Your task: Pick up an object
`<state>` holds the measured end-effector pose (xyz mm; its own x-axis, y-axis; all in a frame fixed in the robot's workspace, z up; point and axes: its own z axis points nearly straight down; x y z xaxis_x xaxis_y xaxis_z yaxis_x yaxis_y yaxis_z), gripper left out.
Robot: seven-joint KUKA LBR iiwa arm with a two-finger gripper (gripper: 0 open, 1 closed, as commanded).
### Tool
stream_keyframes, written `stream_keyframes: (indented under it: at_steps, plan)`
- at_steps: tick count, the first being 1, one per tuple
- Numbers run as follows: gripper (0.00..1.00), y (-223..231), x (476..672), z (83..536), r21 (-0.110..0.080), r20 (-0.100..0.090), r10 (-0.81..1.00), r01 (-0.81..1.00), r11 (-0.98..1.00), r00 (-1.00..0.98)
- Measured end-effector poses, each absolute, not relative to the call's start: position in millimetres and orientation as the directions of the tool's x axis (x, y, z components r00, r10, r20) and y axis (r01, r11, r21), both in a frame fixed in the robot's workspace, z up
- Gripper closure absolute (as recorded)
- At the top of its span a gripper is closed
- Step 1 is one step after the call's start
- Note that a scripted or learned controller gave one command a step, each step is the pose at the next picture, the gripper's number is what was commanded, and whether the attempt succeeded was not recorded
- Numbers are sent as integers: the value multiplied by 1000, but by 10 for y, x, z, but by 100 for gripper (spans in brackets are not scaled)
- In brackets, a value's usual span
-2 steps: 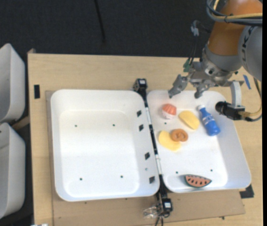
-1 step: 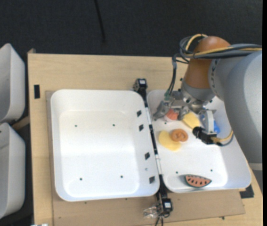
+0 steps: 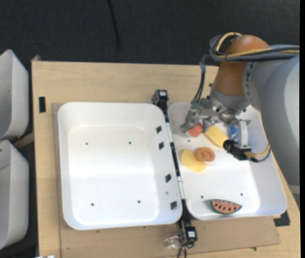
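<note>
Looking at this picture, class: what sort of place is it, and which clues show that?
Probably a robotics lab's picking bench: a grey robot arm with an orange band reaches over two white bins on a wooden bench, with toy foods like a watermelon slice inside.

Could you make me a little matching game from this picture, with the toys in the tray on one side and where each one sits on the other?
Things:
1. watermelon slice
2. pretzel
3. red piece
4. gripper

Places:
A. on top of the yellow block
B. alone near the front edge of the right bin
C. low over the far part of the right bin
D. right under the gripper

Pairs: 1-B, 2-A, 3-D, 4-C
</note>
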<state>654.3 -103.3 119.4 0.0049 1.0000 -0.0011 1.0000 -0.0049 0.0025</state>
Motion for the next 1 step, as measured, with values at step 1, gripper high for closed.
stream_keyframes:
  at_steps: [1]
  plan:
    - [100,-330,6894,2071,10,0,1000,1000,7,-7]
